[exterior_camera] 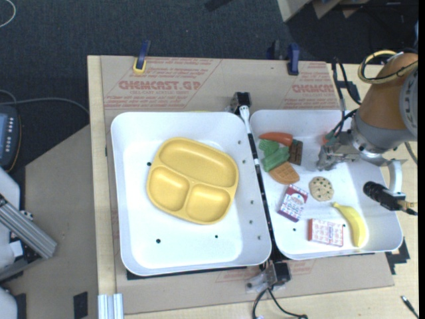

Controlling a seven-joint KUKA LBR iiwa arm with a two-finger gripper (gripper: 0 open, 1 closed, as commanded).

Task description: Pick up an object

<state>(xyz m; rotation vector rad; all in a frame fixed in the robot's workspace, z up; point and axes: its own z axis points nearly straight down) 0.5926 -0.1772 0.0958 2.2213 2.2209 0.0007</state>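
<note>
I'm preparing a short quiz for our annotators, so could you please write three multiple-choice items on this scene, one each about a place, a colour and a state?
1. Where does the yellow three-compartment plastic plate lie?
A. in the left white bin
B. in the right white bin
C. on the cardboard sheet behind the bins

2. What colour is the curved toy banana?
A. green
B. yellow
C. red

3. How does the round chocolate-chip cookie lie?
A. clamped in the gripper
B. loose on the bin floor, apart from the gripper
C. stacked on the banana

Answers: 1 A, the plate fills the middle of the left bin. 2 B, it is plain yellow. 3 B, bare white floor separates the cookie from the gripper above it.
</note>
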